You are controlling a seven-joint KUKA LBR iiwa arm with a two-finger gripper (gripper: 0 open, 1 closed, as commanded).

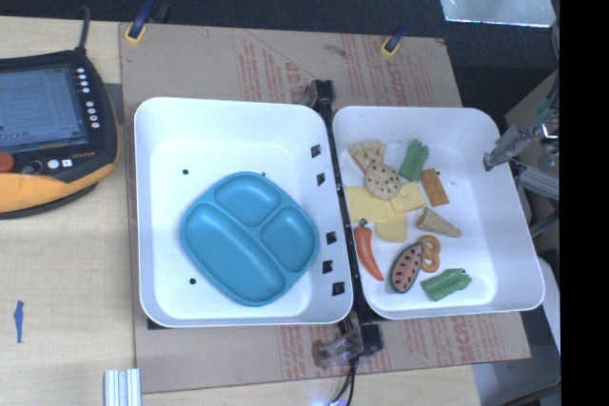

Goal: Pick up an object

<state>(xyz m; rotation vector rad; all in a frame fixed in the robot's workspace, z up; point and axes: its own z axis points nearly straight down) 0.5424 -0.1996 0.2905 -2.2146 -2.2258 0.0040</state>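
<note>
Tool [495,157] at right bin's [504,204] right edge; its opening cannot be told. Toy food pieces [400,214] (pepper, cheese, cookie, pretzel) lie clustered in that bin's left half. Left bin [162,138] holds blue divided plate [249,237].

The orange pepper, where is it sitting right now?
The orange pepper lies in the right bin, near its left wall, just below the yellow cheese pieces and left of the watermelon slice.
</note>
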